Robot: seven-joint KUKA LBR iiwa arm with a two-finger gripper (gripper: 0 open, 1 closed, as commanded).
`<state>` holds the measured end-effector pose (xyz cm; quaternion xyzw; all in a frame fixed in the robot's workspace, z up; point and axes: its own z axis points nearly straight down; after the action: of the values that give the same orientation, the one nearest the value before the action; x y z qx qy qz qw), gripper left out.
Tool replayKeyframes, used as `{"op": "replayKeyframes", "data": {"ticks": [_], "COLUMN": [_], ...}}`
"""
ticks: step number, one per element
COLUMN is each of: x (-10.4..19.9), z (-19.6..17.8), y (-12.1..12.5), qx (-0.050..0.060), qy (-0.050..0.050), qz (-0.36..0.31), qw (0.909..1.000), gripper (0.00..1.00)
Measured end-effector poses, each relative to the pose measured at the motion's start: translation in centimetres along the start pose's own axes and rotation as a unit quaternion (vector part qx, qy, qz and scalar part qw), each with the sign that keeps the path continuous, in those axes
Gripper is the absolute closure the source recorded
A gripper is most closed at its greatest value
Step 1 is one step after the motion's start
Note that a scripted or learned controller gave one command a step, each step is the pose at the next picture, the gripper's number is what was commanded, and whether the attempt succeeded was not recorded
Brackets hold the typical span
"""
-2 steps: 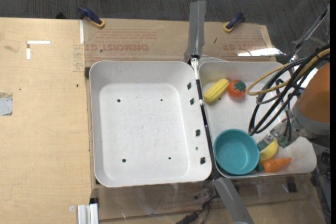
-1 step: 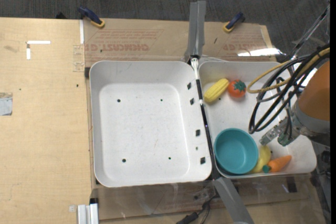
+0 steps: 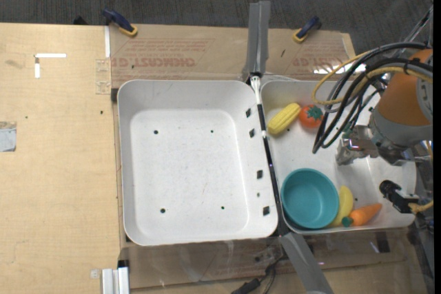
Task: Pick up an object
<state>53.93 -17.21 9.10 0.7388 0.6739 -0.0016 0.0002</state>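
Note:
The right bin (image 3: 303,148) holds several toys. A yellow corn-like piece (image 3: 284,118) lies at its back left, with a red tomato (image 3: 311,116) right beside it. A teal bowl (image 3: 310,197) stands at the front left. A yellow banana (image 3: 345,200) and an orange carrot (image 3: 364,215) lie just right of the bowl. My gripper (image 3: 346,150) hangs over the middle right of this bin, between the tomato and the banana, touching none of them as far as I can see. Black cables partly cover it.
The left white bin (image 3: 127,148) sits beside the right one, with a grey divider bar (image 3: 259,45) running back between them. Two clamps (image 3: 120,22) (image 3: 306,29) hold the cardboard at the back. The arm's orange band (image 3: 406,96) fills the right side.

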Motion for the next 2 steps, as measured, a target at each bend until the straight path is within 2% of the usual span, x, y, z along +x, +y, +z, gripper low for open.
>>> {"op": "replayKeyframes", "data": {"ticks": [1,2], "x": [0.0,3.7], "z": [0.0,-0.2], "y": [0.0,11.7], "qx": [0.000,-0.001], "qy": [0.000,-0.001], "qz": [0.000,-0.075], "qw": [1.0000,0.9972], "gripper": [0.00,0.00]}}
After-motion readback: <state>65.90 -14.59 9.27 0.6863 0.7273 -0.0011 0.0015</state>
